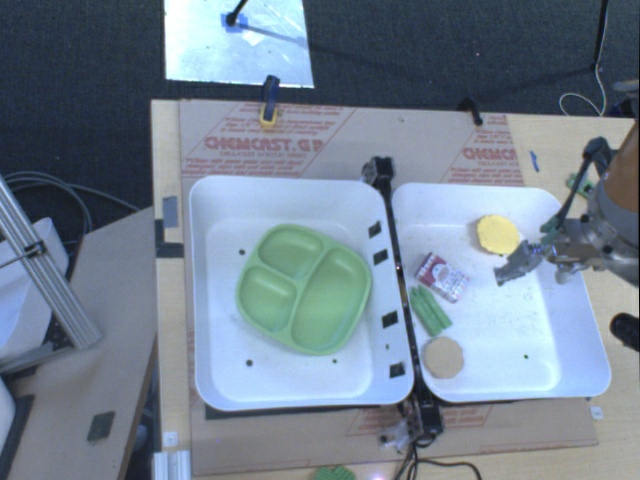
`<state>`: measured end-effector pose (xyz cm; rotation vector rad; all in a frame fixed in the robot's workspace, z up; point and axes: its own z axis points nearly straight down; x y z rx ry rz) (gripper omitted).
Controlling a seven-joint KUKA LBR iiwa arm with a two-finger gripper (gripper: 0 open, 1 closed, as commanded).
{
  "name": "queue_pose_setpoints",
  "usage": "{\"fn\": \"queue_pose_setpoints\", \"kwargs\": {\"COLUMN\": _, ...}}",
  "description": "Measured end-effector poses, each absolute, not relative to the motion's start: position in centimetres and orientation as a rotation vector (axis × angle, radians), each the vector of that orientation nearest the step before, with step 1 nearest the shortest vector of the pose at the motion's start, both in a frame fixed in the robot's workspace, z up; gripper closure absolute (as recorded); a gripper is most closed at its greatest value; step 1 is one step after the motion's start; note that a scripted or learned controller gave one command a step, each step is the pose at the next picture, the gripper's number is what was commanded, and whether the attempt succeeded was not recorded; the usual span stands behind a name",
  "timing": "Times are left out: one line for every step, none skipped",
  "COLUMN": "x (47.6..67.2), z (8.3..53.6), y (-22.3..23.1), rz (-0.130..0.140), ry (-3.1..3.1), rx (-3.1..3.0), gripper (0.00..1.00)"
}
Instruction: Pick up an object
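while the shallow white right-hand bin (pixel 560 368) holds every loose piece, the grey two-finger gripper (pixel 520 265) hangs over that bin's upper right part, and whether its jaws are parted or clenched cannot be told from above. nothing shows between them. the nearest candidate, a round yellow disc-shaped object (pixel 497 234), lies just up and left of the fingertips, closer than the small red-and-white crumpled packet (pixel 441 276) further left.

Right bin (pixel 575 368): yellow round piece (pixel 497 234) flat near the far wall; red-and-white packet (pixel 441 275) toward the divider; green strip (pixel 431 310) just beside it, angled; tan disc (pixel 443 357) (flat) at the near corner.

Left bin (pixel 215 368): green divided plate (pixel 303 288), upright.
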<state>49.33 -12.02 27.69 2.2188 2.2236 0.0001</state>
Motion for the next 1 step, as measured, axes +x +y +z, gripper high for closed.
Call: {"fn": "queue_pose_setpoints", "kwargs": {"x": 48.74, "z": 29.45, "y": -3.52, "rz": 0.006, "ry": 2.232, "rx": 2.208, "gripper": 0.00}}
